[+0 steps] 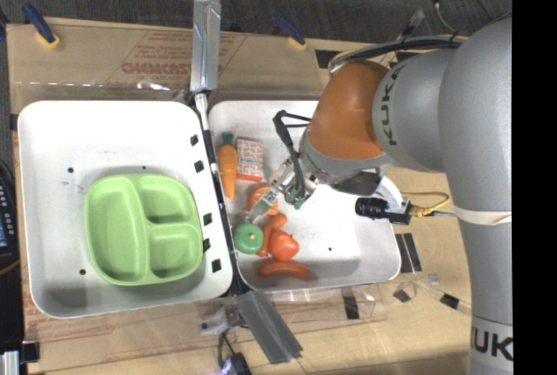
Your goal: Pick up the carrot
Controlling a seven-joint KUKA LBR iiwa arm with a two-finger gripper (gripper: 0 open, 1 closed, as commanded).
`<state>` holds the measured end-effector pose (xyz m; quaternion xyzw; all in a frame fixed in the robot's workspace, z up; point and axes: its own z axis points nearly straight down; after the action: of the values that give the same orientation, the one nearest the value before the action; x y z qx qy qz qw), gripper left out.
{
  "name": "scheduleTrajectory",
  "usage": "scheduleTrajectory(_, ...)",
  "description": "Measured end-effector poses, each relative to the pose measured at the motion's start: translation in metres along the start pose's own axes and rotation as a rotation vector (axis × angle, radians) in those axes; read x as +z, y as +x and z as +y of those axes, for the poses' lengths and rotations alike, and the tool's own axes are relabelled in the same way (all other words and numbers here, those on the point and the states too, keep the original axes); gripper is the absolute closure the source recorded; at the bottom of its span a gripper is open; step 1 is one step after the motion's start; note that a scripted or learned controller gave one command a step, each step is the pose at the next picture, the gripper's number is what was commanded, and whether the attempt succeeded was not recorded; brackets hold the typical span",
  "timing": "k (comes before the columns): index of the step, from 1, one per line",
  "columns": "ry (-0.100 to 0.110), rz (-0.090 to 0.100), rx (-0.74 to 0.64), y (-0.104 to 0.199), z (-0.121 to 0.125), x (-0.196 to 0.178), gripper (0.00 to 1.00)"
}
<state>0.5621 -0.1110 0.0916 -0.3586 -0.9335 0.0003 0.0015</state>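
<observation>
The carrot (227, 168) is orange with a small green top and lies along the left wall of the right bin (348, 264), pointing toward the front. My gripper (287, 191) reaches down in the middle of that bin, to the right of the carrot and apart from it. Its tips sit over a small orange piece (260, 197). The arm's wrist covers the fingers from above.
A green divided plate (144, 228) lies in the left bin (52, 147). The right bin also holds a small printed box (250, 159), a green round toy (248, 237) and red-orange toys (280, 258) near the front. A metal bar (204, 43) stands behind the bins.
</observation>
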Motion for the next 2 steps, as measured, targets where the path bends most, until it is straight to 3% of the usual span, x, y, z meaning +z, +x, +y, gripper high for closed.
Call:
scheduleTrajectory(1, 0.000, 0.000, -0.003, 0.000, 0.000, -0.010, 1.00)
scheduleTrajectory(2, -0.003, -0.003, 0.140, 0.018, 0.103, -0.102, 1.00)
